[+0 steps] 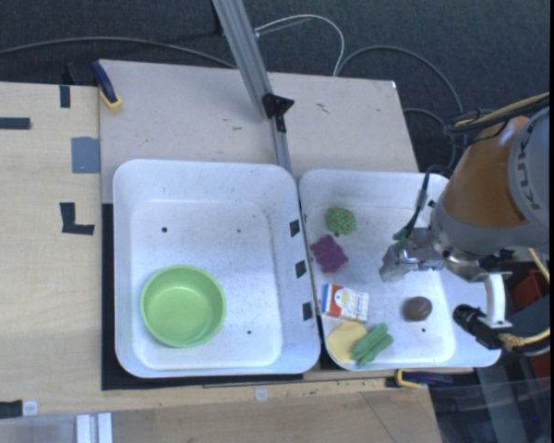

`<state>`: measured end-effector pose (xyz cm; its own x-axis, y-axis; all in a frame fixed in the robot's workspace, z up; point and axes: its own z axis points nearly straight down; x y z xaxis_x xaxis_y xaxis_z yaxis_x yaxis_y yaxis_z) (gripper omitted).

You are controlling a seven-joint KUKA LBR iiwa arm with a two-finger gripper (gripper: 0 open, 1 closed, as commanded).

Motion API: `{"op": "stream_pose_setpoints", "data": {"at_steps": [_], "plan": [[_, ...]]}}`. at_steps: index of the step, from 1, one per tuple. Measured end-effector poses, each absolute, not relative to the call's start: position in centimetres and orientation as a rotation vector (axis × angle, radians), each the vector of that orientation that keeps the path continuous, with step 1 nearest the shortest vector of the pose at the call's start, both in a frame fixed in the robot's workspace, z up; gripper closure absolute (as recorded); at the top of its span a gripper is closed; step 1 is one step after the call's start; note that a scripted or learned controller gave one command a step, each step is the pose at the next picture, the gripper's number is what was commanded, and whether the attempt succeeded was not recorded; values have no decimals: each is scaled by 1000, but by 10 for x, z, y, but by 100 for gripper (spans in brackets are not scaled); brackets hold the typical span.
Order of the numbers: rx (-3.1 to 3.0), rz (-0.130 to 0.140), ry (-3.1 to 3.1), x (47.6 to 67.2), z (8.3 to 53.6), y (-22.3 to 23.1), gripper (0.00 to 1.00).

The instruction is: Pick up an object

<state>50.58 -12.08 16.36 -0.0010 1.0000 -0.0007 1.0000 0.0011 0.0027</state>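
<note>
The right bin [369, 185] holds several small objects: a green bumpy ball [341, 220], a purple block [329, 253], a white and red carton [344, 302], a yellow piece [344, 340] with a green pod [374, 343] across it, and a brown ball [417, 309]. My gripper [397, 264] hangs over the right part of this bin, above and left of the brown ball and right of the purple block. Nothing shows between its fingers.
The left bin [203, 178] holds a green bowl [183, 305] at its front left. A grey pole [249, 53] slants in from the top to the bins' shared rim. Cables lie on the dark floor behind the bench.
</note>
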Motion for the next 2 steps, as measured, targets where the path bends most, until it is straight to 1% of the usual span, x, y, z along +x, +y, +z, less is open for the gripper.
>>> {"op": "stream_pose_setpoints", "data": {"at_steps": [1, 2], "plan": [[2217, 4, 2220, 507, 226, -126, 100], [2219, 1, 2222, 508, 250, -125, 100]]}}
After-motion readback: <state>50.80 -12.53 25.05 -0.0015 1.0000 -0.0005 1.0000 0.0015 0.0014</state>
